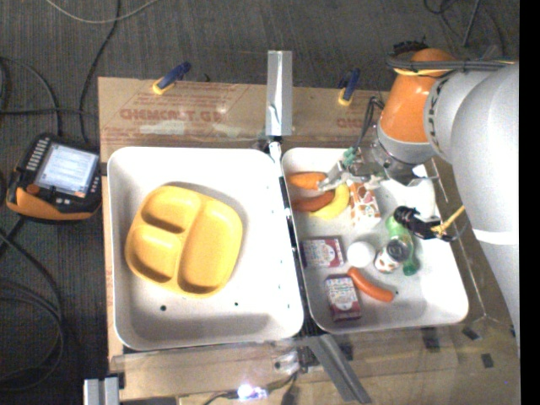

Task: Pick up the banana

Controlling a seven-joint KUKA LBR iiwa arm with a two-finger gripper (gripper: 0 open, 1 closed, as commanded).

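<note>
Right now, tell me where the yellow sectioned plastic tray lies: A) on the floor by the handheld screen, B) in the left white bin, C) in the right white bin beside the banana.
B: the yellow sectioned plastic tray rests inside the left white bin, away from the cluttered right white bin.

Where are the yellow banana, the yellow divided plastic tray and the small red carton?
yellow banana (336,203): camera view, on its curved middle.
yellow divided plastic tray (185,239): camera view, on the ridge between compartments.
small red carton (342,297): camera view, on its top face.
</note>
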